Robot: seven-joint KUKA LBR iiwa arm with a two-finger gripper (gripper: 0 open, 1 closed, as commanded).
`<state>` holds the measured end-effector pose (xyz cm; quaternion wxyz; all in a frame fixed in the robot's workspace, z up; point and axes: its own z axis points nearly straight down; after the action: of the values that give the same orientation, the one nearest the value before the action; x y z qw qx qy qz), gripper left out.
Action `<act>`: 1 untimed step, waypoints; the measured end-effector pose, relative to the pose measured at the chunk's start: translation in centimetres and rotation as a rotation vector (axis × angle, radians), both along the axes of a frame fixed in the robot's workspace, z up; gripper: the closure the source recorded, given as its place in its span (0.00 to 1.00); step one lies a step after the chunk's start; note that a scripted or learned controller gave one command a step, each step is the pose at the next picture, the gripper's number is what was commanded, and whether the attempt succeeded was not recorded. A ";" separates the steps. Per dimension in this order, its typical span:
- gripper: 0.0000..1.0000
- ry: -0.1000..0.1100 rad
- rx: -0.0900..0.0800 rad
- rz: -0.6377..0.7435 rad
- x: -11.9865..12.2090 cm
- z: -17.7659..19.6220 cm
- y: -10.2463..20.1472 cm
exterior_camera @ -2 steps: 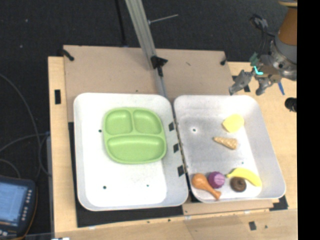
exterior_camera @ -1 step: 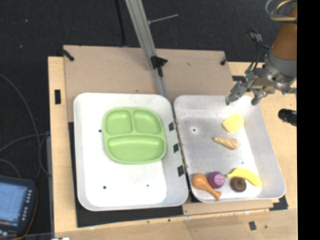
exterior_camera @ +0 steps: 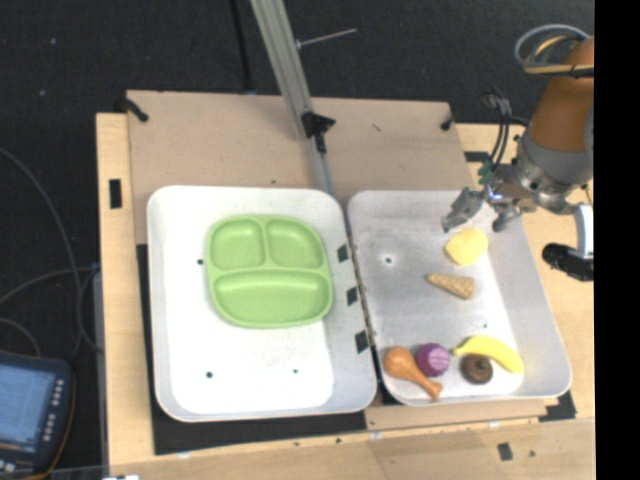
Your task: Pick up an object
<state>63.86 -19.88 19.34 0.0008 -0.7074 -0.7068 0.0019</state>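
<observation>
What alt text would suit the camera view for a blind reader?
A gripper hangs open above a yellow piece in the right bin, which also holds other toy food. The left bin holds a green tray.

Bench [exterior_camera: 120, 298] carrying two white bins
Left bin [exterior_camera: 180, 368] and right bin [exterior_camera: 400, 228] side by side on it; edges touching

A single fixed camera looks down on the bench [exterior_camera: 120, 268] from above, at a slant and from some way off. It takes in the whole of the left bin [exterior_camera: 180, 368] and the right bin [exterior_camera: 400, 238], with dark floor [exterior_camera: 100, 38] beyond the far edge. A metal post [exterior_camera: 285, 58] rises toward the lens. The arm [exterior_camera: 560, 118] enters from the right edge.
</observation>
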 end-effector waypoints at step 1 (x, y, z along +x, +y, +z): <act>0.00 -0.001 0.000 -0.001 -0.1 -4.3 -0.5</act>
<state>63.80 -20.36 15.07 0.0003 -0.7077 -0.7065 0.0016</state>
